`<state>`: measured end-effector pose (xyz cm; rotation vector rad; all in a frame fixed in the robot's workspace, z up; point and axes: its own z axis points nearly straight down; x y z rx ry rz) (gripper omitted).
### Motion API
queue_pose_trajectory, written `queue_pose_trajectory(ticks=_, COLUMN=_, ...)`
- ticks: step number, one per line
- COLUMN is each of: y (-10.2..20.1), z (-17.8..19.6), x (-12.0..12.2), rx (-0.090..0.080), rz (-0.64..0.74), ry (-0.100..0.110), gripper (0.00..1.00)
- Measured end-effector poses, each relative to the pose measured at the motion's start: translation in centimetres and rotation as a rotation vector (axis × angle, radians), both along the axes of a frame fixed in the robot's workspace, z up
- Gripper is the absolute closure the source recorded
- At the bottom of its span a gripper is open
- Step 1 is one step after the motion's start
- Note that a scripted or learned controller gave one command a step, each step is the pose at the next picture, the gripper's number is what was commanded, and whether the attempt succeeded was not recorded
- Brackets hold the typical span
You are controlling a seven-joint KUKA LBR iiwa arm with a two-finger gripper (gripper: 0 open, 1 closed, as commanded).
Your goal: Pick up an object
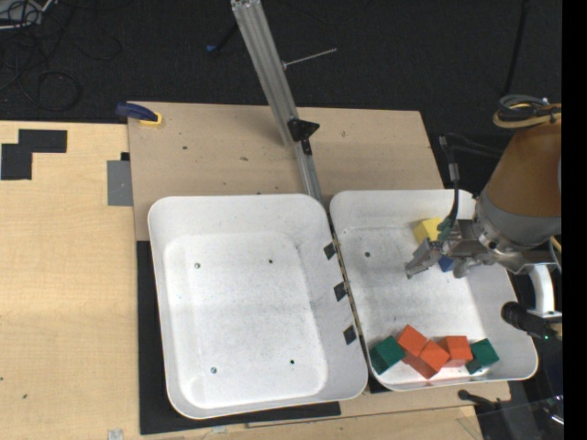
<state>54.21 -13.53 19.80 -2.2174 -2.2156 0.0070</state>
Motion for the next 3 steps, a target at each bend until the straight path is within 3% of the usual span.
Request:
queue_pose_trajectory(ticks=2, y=-0.9, z=-10.5, x=-0.5, rx=0.000, rz=0.000, ry=-0.006, gripper=0.00)
queue_pose_trajectory(ticks=3, y=-1.0, z=-9.5, x=-0.6, rx=0.000, rz=-0.008, ry=-0.004, gripper=1.00)
